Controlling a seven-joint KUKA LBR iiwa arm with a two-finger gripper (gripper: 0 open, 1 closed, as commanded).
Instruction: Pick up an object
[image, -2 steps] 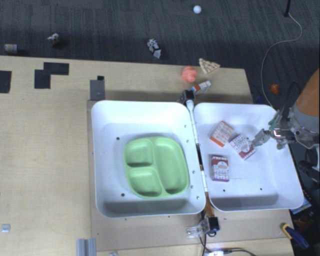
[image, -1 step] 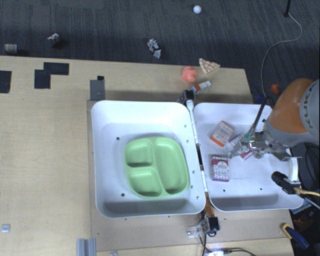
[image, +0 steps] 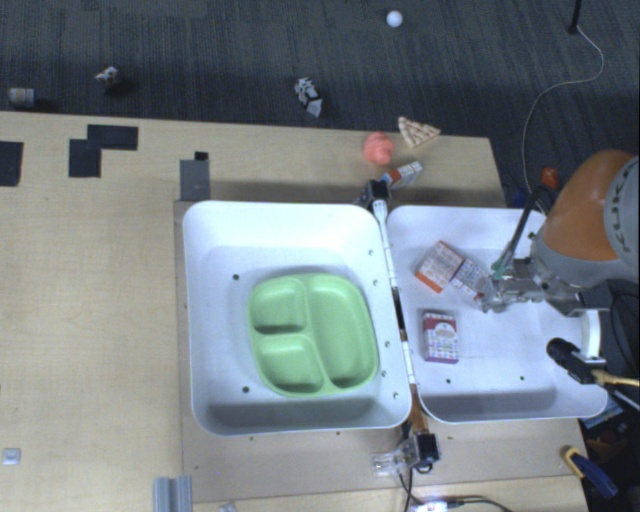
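In the right bin (image: 500, 395) lie two small packets. An orange-and-white box (image: 443, 267) rests tilted near the bin's back left. A dark red box (image: 440, 335) lies closer to the front, near the bin's left wall. My gripper (image: 493, 293) hangs low over the right bin, just right of the orange-and-white box and above right of the red one. The grey arm with its orange band (image: 590, 215) reaches in from the right. Nothing shows as held.
The left bin (image: 215, 400) holds a green divided plate (image: 312, 332). Behind the bins on the bench lie a pink ball (image: 378, 148), a pale wedge-shaped piece (image: 418, 131) and a small tube (image: 405, 175). Bare bin floor lies right of the red box.
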